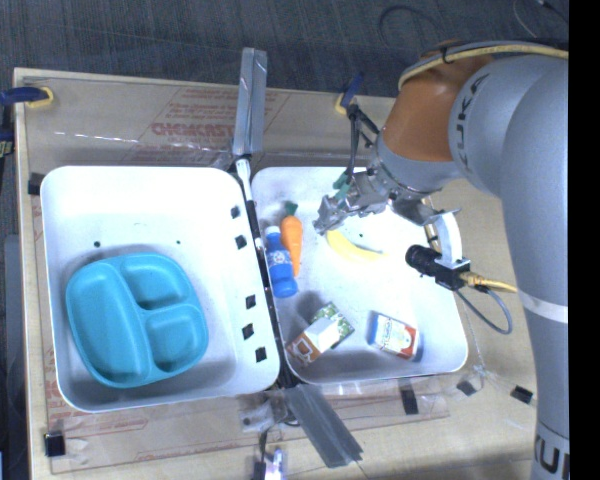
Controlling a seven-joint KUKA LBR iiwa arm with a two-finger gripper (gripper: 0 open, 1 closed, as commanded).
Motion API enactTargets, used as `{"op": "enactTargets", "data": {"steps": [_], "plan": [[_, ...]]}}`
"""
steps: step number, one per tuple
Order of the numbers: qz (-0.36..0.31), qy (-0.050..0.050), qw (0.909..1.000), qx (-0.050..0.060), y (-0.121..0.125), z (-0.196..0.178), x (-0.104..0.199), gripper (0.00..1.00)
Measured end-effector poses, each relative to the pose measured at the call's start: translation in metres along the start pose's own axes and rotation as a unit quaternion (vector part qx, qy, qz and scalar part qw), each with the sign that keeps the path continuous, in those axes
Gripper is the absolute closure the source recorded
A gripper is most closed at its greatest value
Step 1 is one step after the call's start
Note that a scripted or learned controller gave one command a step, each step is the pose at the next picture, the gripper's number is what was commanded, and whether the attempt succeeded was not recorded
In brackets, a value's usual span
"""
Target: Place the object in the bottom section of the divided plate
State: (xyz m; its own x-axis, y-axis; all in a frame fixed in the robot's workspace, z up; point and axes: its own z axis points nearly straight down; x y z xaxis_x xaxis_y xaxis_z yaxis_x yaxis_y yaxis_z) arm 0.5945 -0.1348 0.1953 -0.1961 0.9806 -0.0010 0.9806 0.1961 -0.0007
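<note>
The banana (354, 247) lies on the floor of the right bin (435, 348), up toward that bin's far edge, a pale yellow curved piece, small and slightly arched, one end tucked under the gripper (338, 212) and the other pointing toward the bin's right wall. It looks like the object in play, judging by where the arm is aimed, though the task names no item. It rests flat on the white floor, not lifted.

The gripper sits right over the banana's left end, touching or just above it; whether the fingers are spread or pinched is too cluttered to tell, so no grasp can be claimed.

Just beside it, against the bin's left wall, lie a carrot (293, 242) and a blue bottle (279, 264), side by side. Nearer the front edge sit a small green-and-brown carton (321, 332) and a red-and-white carton (393, 334), well apart from the banana.

Over in the left bin (60, 193), the blue divided plate (135, 318) waits near the front-left corner, and all its sections are bare, bottom one included.

So my read: nothing is delivered yet. The pick itself is at most just beginning; the lift, the carry across the divider between the bins, and the drop into the plate's bottom section all remain.
</note>
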Motion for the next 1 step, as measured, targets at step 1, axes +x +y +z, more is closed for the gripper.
{"op": "enactTargets", "data": {"steps": [1], "plan": [[0.087,0.001,0.9962,0.001,0.0718,0.004,0.0893,1.0]]}}
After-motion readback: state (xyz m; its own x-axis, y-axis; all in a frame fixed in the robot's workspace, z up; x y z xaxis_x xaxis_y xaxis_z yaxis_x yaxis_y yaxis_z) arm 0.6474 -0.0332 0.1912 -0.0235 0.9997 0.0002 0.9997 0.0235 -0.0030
